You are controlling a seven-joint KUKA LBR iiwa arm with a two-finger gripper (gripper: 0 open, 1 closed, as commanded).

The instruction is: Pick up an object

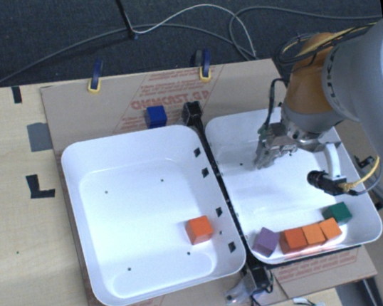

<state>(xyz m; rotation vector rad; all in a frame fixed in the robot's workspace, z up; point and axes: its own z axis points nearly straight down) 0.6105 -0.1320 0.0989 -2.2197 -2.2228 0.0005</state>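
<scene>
Hovering over the right bin, nothing is seen to be held by the grey two-finger gripper (269, 152).

Nearest the camera, a row of small blocks is lined against the front wall of the shallow white right-hand bin (245, 129): a purple block (265, 241), three orange blocks (310, 236) set touching, and a green block (339, 213) at the corner. In the white left-hand bin (81, 159), a lone orange cube (199, 229) lies apart. Farther back, the jaws are poised above bare floor, well apart from every block; their opening cannot be told. A blue cube (156, 115) rests on the table beyond.
</scene>
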